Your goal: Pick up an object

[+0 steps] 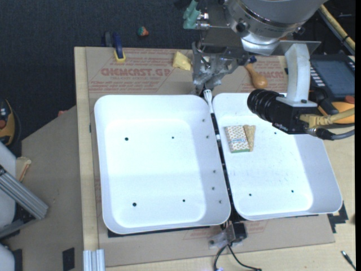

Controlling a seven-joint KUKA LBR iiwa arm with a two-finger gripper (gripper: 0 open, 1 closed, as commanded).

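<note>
A small flat packet (pixel 240 138), tan with a pale printed face, lies in the right bin (pixel 293 179) near its far left corner. My gripper (pixel 206 79) hangs over the far end of the seam between the two bins, to the upper left of the packet and apart from it. The big grey wrist with its orange band covers the top of the gripper. The left bin (pixel 152 168) sits next to the right bin.
A black cylinder on a white bracket (pixel 279 112) juts over the right bin's far edge, close to the packet. Behind the bins lie a yellow scrap (pixel 181 61), an orange-brown piece (pixel 258 79) and a blue-yellow clamp (pixel 118 48). Cables run at the right.
</note>
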